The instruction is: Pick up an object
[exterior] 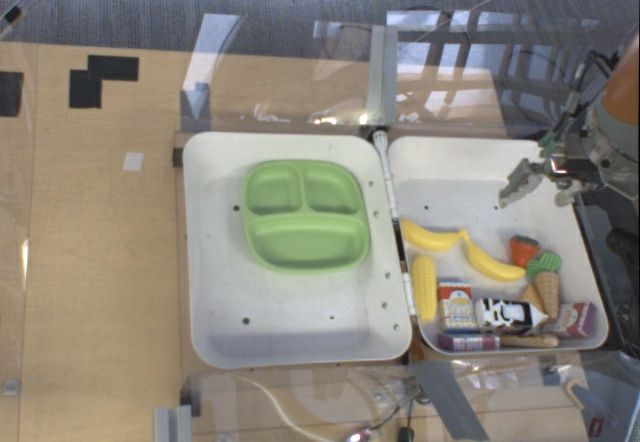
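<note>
The right bin [450, 192] holds toy food in its near half: two yellow bananas [430, 237] [491, 264], a corn cob [424, 287], an orange-red carrot piece [523, 250], an ice-cream cone with a green top [546, 282], a small juice carton [456, 307], a black-and-white bottle [505, 313], a purple pen-like stick [470, 341] and a pink packet [578, 318]. My gripper [540, 187] hangs over the bin's far right part, above and behind the carrot piece. Its grey fingers [517, 182] stand apart, open, with nothing between them.
A green divided plate [305, 215] lies in the middle of the left bin [215, 260]. A ridge [392, 230] separates the two bins. Clear panels and metal brackets [380, 70] stand behind them. The arm's bulk fills the right edge.
</note>
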Tool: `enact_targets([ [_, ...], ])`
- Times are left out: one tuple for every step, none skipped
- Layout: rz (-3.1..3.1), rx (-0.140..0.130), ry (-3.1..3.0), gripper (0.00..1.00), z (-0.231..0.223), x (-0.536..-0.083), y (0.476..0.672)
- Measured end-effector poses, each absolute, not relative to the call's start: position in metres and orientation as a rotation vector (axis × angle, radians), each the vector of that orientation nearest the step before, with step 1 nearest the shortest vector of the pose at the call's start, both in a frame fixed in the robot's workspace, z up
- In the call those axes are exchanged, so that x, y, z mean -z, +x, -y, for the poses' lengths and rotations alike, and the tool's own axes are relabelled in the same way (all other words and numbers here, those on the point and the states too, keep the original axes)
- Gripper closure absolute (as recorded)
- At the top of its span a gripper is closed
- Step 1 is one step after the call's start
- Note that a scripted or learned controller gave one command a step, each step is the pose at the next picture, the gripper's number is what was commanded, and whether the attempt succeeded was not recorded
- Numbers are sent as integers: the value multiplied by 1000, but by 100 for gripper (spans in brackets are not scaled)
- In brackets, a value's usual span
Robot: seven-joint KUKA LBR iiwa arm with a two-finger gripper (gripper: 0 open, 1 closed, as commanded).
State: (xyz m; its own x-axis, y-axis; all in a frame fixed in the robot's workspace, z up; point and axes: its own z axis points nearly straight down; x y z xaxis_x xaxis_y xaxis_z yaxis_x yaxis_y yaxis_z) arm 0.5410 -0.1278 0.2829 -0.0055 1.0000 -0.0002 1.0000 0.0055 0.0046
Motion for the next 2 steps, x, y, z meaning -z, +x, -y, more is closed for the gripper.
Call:
enact_targets([
  [-2119, -3, 2318, 0, 103, -100, 507],
  [-2108, -20, 2312, 0, 87, -91, 565],
])
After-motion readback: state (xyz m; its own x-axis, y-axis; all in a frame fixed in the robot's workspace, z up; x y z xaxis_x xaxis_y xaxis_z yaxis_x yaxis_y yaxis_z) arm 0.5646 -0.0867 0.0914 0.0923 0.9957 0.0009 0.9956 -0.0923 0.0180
